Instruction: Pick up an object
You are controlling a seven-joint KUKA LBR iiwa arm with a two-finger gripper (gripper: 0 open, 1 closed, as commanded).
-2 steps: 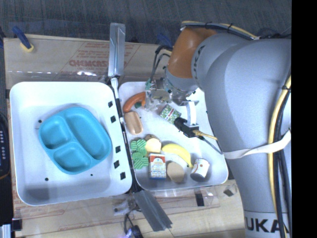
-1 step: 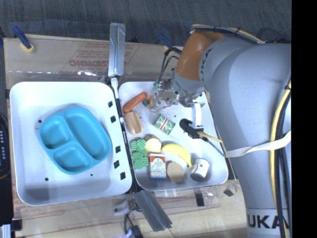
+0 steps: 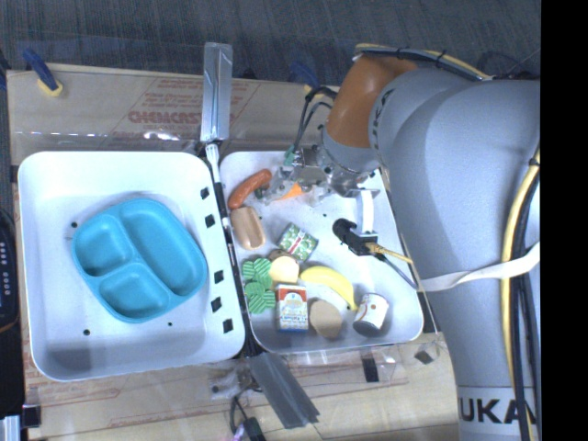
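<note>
**Pincer** (image 3: 305, 175): one, on the single arm, low over the far end of the right bin (image 3: 404, 288). From where I stand the wrist hides its tip, so I cannot tell whether it is open or shut, or whether it has hold of anything.

**Nearest candidates for the pick:**
- Small orange piece (image 3: 290, 191): just beside the pincer, toward the view's lower left, perhaps touching it.
- Red-orange sausage (image 3: 250, 188): a little further to the view's left, close to the wall between the bins. Its long axis runs on a slant from lower left to upper right, and the upper end points toward the pincer.

By my reckoning the move turns on this: both lie to the view's left of the pincer, and the orange piece is the closer.

**Right bin, remaining contents, crowded with many touching:**
- Tan bread roll (image 3: 246, 228), directly below the sausage
- Green-and-white carton (image 3: 297, 242)
- Green ridged piece (image 3: 258, 286)
- Pale yellow ball (image 3: 285, 269)
- Banana (image 3: 329, 283)
- Red-and-white carton (image 3: 292, 308)
- Brown rounded lump (image 3: 324, 317)
- Small white cup (image 3: 371, 313), in the near right corner

**Left bin** (image 3: 46, 246): one blue divided plate (image 3: 138, 257) with three bare compartments.

**Desk** (image 3: 92, 99): brown board under both bins.
</note>
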